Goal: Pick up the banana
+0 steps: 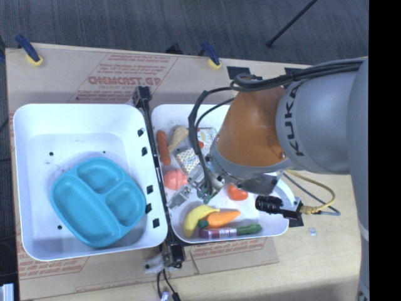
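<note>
Reading "KUKA" along arm (313, 124)

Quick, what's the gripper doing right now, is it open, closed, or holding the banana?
Gripper: cannot be told. It sits low in the right bin, just above the banana, which lies in the bin, not visibly gripped.
</note>
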